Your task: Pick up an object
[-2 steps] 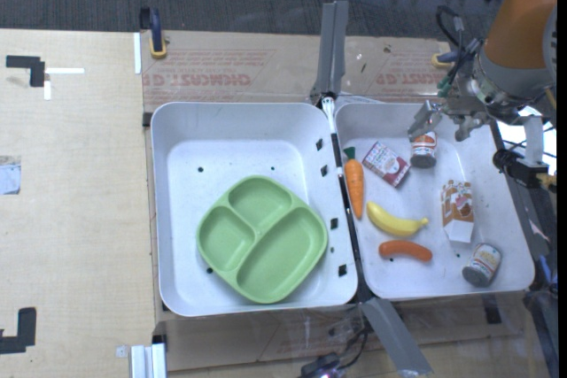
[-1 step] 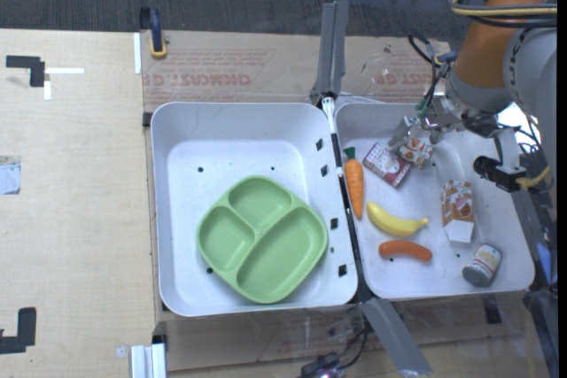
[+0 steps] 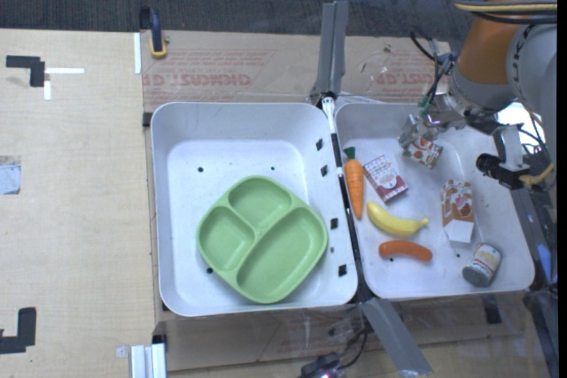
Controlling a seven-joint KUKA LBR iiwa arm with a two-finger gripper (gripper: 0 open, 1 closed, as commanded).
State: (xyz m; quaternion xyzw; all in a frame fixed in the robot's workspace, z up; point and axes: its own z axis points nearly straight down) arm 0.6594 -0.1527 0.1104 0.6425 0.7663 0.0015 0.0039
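My gripper hangs over the back of the right bin, reaching in from the right under the orange band of the arm. Directly beneath and touching its tip is a small red-and-white packet, tilted. Further forward in the same bin lie an orange carrot, a red-and-white box, a yellow banana, an orange sausage, a white-and-brown carton and a small can.
The left bin holds a green divided plate. A raised rim separates the two bins. Cables and a black fitting hang beside the arm at the right bin's far right side.
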